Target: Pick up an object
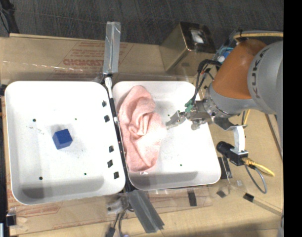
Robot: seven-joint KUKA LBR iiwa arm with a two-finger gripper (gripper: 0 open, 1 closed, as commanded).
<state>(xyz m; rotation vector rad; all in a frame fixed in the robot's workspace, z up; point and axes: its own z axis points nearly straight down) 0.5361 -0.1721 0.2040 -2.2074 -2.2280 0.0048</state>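
A crumpled pink cloth point(139, 127) lies along the left side of the right bin point(200, 169), reaching from the back wall almost to the front. A small blue cube point(63, 138) sits alone on the floor of the left bin point(22, 177). My gripper point(173, 120) hangs over the middle of the right bin, pointing left, with its tip right at the cloth's right edge. Whether it touches the cloth is unclear. Nothing shows in its grasp.
A metal bar point(111, 51) runs back from the seam between the two bins. A brown box point(186, 46) stands behind the right bin. The arm's grey and orange body point(242, 80) overhangs the right bin's right rim.
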